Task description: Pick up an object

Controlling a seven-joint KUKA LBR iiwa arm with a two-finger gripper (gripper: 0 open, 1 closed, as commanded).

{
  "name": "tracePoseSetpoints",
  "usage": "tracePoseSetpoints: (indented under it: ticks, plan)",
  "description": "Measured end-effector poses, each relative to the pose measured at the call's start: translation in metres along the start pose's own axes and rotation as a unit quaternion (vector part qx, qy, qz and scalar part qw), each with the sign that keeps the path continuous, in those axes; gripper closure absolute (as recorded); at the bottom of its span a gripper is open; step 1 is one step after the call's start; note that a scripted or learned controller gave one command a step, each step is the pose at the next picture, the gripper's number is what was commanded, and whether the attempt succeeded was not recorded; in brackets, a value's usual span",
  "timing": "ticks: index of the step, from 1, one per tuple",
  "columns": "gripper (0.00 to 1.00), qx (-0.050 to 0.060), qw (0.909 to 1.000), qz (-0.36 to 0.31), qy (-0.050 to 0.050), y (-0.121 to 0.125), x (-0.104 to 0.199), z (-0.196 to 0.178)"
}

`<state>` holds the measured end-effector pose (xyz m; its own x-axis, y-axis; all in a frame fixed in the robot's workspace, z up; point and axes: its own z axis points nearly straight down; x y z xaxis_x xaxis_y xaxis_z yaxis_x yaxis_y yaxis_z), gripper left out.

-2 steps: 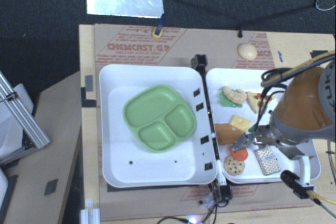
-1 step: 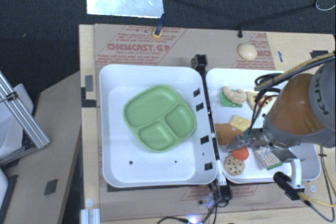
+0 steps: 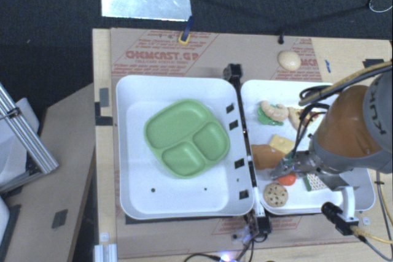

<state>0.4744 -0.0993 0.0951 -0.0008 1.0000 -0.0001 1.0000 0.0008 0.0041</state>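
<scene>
Gripper (image 3: pixel 293 170) over red rounded piece (image 3: pixel 286 180), smooth green divided plate (image 3: pixel 186 137)

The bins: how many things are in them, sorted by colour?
Green: 1, the divided plate in the left bin.
Green and cream: 1, the toy food at the back of the right bin.
Yellow: 1, the cheese wedge.
Brown: 1, the chunk.
Red-orange: 1, the small piece near the end effector.
Tan with dark dots: 1, the cookie.
Total: 6.

One fixed overhead camera, slanted down on both white bins (image 3: pixel 132 150).
</scene>
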Motion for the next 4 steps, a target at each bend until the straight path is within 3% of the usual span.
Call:
tracePoseSetpoints:
  ticks: [2, 3, 4]
  plan:
    - [1.0, -0.002, 1.0, -0.002, -0.001, 0.004, 0.0, -0.107]
    - [1.0, 0.0, 1.0, -0.002, 0.0, 0.006, 0.0, -0.131]
    - [1.0, -0.001, 1.0, -0.004, 0.0, 0.057, 0.032, -0.13]
